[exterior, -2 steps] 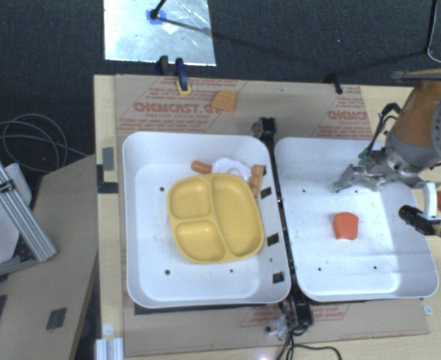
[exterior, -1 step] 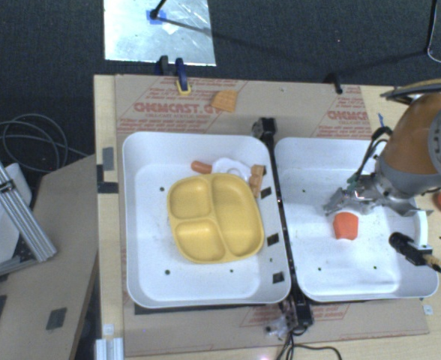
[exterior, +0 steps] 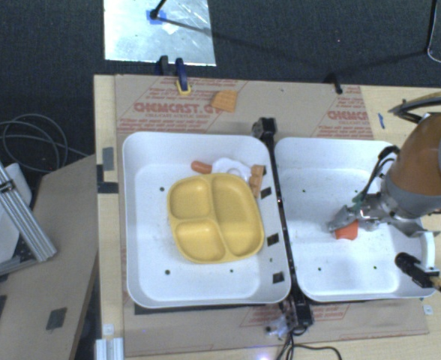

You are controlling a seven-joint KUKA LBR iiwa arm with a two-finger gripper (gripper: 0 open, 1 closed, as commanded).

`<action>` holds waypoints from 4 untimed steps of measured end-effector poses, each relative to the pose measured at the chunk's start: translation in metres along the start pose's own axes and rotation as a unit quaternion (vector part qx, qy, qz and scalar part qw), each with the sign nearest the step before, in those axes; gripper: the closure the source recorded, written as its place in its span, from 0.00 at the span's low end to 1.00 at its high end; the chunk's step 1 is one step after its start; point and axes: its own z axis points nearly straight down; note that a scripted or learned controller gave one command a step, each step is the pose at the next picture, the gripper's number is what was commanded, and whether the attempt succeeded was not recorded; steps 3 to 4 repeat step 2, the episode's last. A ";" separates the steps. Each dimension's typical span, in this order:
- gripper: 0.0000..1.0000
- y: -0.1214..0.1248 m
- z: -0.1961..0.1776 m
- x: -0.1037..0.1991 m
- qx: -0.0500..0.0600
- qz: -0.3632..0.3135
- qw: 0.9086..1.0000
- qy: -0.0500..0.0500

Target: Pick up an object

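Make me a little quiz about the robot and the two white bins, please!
1. True or false: the yellow plate lies in the right bin.
2. What colour is the small thing beside the gripper?
A. blue
B. orange
C. green
3. Fill in: the yellow plate has ___ compartments.

Key: 1 false, it lies in the left bin. 2 B. 3 three.
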 end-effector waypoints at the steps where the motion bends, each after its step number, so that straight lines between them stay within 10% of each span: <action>1: 1.00 0.003 -0.011 0.000 -0.004 -0.001 1.000 -0.001; 2: 1.00 0.012 -0.106 0.105 -0.007 -0.008 1.000 0.001; 4: 1.00 0.012 -0.106 0.105 -0.007 -0.008 1.000 0.001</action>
